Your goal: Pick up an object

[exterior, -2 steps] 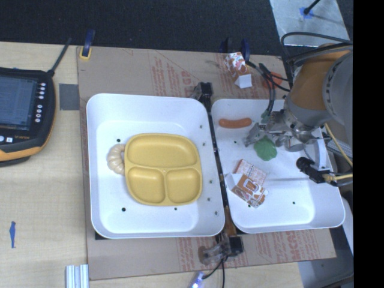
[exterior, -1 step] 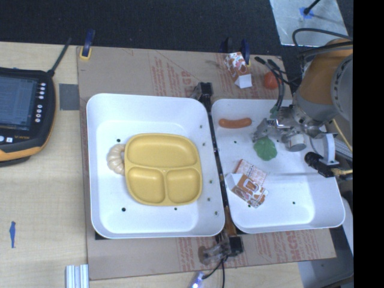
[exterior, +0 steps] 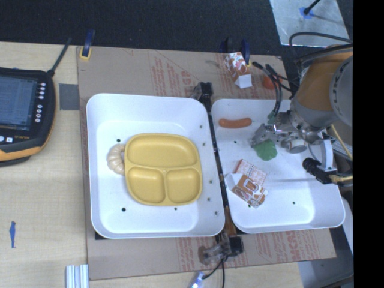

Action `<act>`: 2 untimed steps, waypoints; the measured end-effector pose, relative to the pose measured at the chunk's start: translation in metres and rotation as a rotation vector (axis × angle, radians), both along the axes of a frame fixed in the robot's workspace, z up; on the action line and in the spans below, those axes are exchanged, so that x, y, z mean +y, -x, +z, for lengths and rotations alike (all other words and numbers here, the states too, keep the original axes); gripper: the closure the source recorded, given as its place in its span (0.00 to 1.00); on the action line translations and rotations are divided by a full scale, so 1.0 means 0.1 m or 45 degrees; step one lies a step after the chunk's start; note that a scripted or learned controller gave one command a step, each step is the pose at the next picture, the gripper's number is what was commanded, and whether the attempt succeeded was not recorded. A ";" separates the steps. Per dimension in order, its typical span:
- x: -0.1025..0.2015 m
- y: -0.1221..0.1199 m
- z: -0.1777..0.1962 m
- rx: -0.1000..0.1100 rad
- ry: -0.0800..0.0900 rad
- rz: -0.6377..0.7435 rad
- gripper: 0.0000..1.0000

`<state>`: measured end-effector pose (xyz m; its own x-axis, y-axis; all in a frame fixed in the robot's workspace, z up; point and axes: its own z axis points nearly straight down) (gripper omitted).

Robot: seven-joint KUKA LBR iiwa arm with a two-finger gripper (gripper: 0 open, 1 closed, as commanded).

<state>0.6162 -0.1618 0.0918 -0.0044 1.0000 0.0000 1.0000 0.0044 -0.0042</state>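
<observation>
The green object [exterior: 266, 151] lies in the right bin [exterior: 312, 218], below the sausage [exterior: 234, 123] — my gripper [exterior: 262, 138] sits right at it. Whether it's clamped I cannot tell, so I descend squarely and lift slowly.

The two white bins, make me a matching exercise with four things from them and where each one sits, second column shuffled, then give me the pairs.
Things:
1. yellow divided tray
2. sausage
3. green object
4. crumpled snack wrapper

Places:
A. right bin, far side, near the divider
B. right bin, right under the gripper
C. left bin, in the middle
D. right bin, near side, left of centre

Pairs: 1-C, 2-A, 3-B, 4-D
</observation>
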 end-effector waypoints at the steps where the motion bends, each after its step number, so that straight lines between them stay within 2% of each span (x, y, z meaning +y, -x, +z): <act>1: -0.01 0.00 0.11 0.002 0.000 0.002 1.00; 2: -0.01 0.00 0.10 0.002 0.000 0.002 0.00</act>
